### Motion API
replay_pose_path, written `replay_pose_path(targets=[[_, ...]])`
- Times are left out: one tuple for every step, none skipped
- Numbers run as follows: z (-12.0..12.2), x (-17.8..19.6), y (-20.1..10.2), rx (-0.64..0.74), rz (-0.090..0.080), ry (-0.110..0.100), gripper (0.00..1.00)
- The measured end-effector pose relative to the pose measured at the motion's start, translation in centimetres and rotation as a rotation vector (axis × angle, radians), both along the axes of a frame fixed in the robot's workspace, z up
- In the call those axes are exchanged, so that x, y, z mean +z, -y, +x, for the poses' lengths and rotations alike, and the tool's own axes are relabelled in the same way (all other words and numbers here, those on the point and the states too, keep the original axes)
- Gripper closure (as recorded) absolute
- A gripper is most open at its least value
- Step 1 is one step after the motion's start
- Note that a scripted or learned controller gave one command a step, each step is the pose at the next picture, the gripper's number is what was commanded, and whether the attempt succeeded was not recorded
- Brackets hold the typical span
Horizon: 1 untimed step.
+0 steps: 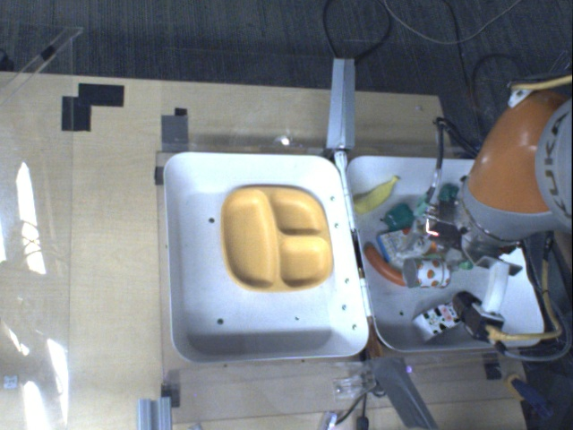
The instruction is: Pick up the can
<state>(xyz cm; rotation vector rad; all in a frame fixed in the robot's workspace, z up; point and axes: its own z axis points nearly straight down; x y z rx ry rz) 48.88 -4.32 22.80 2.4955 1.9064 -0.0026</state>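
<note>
From the camera view, the small silver can with an orange-and-white label [428, 273] lies on its side near the middle of the right white bin [528, 316], crowded by other things: a red sausage-shaped toy [383, 265] just beside it toward the bin's left wall, a blue-and-white packet [392, 241] touching or nearly touching its upper side, a teal object [399, 214] further toward the far edge, and a yellow banana [376, 193] in the far left corner. A black-and-white patterned item [438, 319] sits near the bin's front edge. The left white bin [192, 249] carries a yellow divided plastic tray [275, 236] at its centre.

The main risk, as I judge it, is the crowding. The can is round and on its side, so it may roll or slip away under pressure, and the packet or sausage toy could be caught instead or nudge the can off line.

The grey arm with its orange band reaches in from the right edge, its wrist bent down over the bin's middle. The gripper [436, 236] hangs just above the can's far side, very close to it or touching. Its state cannot be told here, since the metal parts blur into the clutter, and nothing can be seen held
</note>
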Motion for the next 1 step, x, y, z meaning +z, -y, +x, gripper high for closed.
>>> replay_pose_path(targets=[[6.74,-3.33,-3.85,0.039,0.001,-0.002,1.00]])
